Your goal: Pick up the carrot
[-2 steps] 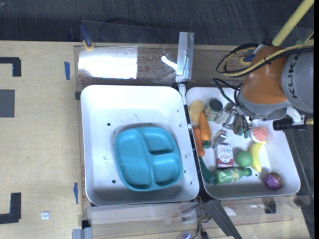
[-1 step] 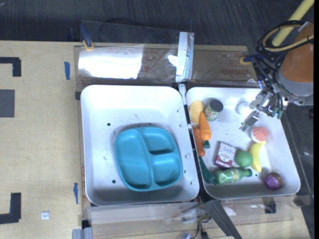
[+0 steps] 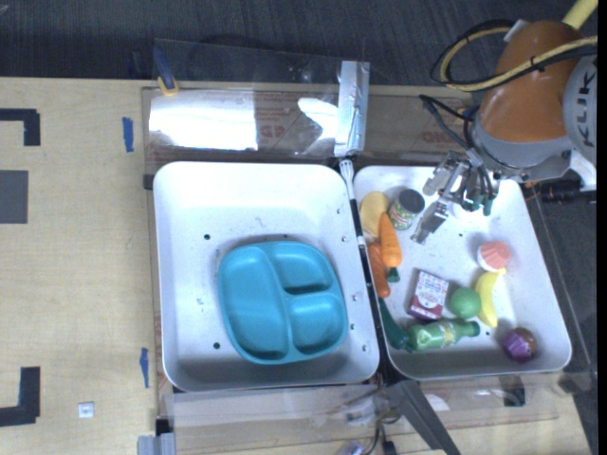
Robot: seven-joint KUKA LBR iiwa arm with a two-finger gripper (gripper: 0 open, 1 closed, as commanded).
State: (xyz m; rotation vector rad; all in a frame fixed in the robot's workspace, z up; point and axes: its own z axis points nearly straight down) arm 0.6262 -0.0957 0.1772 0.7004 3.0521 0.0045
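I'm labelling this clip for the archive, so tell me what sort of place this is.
Most likely a robot lab's pick-and-place test bench, not a kitchen. A KUKA arm with a gripper reaches over two white bins: the right bin holds toy food, including a carrot, and the left bin holds a blue divided tray.

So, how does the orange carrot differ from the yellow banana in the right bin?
The orange carrot lies against the left wall of the right white bin; the yellow banana lies toward its right side. The carrot is orange and tapers, with a green part below it; the banana is pale yellow and slightly curved. The carrot looks longer than the banana. Both lie flat, running roughly top to bottom, apart from the gripper.
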